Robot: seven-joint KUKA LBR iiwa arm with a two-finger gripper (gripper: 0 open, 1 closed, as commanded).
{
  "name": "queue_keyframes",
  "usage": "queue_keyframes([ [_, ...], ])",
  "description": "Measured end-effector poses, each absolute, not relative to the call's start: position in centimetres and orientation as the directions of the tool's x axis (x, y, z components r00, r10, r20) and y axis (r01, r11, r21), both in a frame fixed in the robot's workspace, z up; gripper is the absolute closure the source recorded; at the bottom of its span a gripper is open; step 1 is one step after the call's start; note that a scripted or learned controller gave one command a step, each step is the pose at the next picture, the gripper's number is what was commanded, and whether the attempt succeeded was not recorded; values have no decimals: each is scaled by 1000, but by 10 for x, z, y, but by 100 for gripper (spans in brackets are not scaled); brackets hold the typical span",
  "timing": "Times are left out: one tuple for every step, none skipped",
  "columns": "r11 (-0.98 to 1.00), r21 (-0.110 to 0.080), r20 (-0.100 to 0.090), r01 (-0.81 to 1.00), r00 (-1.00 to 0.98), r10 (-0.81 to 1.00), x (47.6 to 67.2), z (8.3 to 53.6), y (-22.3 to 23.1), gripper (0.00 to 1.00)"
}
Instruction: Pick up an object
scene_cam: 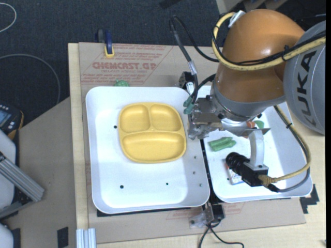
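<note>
Camera view: the pincer hangs at the seam between the bins, and I cannot tell whether it is apart or together. This looks like the approach step. A small green plastic strip lies just beside it in the right white bin — the next move calls for a short shift over it, then a descent.

A yellow plate with 3 compartments, 2 small ones at the far side and 1 wide one at the near side, lies flat and upright in the left bin. It sits on the view's left of the gripper, its rim close to it. A small green oblong piece lies tilted in the right bin, just beside the gripper on the view's right and slightly nearer the camera.
</note>
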State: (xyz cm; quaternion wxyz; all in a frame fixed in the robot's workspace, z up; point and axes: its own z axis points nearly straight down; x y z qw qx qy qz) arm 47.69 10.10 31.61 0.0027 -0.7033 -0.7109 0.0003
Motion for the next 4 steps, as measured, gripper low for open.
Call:
queue_keyframes([
  [2,11,3,1000,-2,1000,480,404,101,100],
  [2,4,0,1000,-2,1000,480,409,101,100],
  [3,6,0,1000,-3,1000,481,419,102,100],
  [4,9,0,1000,-4,1000,481,429,102,100],
])
